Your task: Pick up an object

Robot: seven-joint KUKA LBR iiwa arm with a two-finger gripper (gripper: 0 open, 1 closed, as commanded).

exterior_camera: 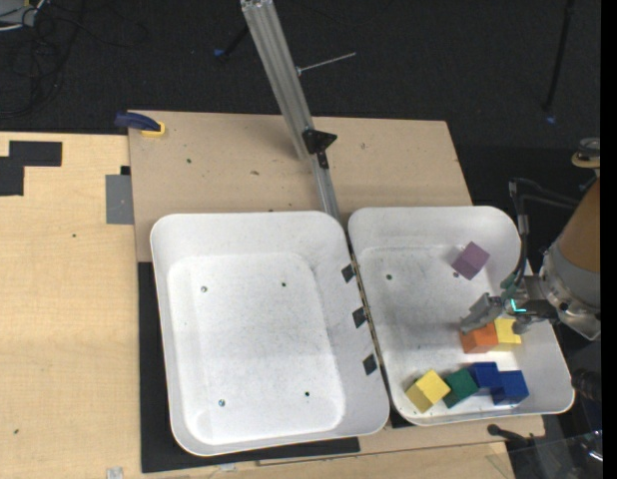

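Note:
The right bin [428, 238] holds several blocks. A purple block [470, 259] lies alone toward its far right. An orange block [478, 340] and a small yellow block [508, 332] sit together by the right wall. My gripper [493, 313] reaches in from the right and hangs just over these two, touching or nearly touching the orange one's top. Along the front wall lie a larger yellow block [426, 390], a green block [460, 384] and a blue block [500, 383], close together.
The left bin [189, 238] stands beside the right one, joined by black clips [357, 315]. A slanted aluminium bar [284, 78] rises behind the bins. The bench's wooden top runs off to the left.

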